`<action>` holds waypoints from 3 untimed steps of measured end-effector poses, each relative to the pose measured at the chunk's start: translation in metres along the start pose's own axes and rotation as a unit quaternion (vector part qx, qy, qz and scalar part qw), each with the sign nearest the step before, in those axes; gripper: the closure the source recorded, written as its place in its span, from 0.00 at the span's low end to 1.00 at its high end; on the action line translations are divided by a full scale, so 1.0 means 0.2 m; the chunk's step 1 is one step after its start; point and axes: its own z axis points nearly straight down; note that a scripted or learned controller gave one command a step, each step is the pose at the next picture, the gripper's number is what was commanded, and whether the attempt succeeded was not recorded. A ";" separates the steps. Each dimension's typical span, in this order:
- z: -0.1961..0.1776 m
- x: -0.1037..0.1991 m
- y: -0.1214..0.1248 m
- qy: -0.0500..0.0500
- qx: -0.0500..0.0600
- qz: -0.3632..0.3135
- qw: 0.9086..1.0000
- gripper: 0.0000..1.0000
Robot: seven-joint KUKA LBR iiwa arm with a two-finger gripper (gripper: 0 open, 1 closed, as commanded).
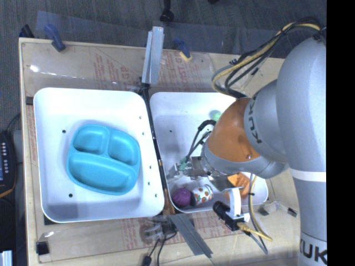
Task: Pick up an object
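My gripper [182, 169] hangs low in the right bin [172, 115], just above its near wall. A purple round object [181, 196] lies right below it, next to a small patterned can-like object [203, 194]. An orange object [239, 179] peeks out from under the arm at the bin's right side. A small green object [214, 115] lies near the bin's far wall, partly hidden by the orange wrist band. The arm covers much of the right bin.
The left bin [50, 110] holds a blue three-compartment tray [104, 157]. A metal bar [152, 55] stands at the far edge between the bins. Yellow and black cables [249, 65] loop above the arm. Clamps and brackets [183, 234] sit along the bench's near edge.
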 end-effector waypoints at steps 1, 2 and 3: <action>0.01 0.00 0.27 0.003 0.003 -0.001 1.000 0.00; -0.03 0.01 0.27 0.006 0.006 -0.005 1.000 1.00; 0.02 -0.32 0.41 0.007 0.006 -0.004 1.000 1.00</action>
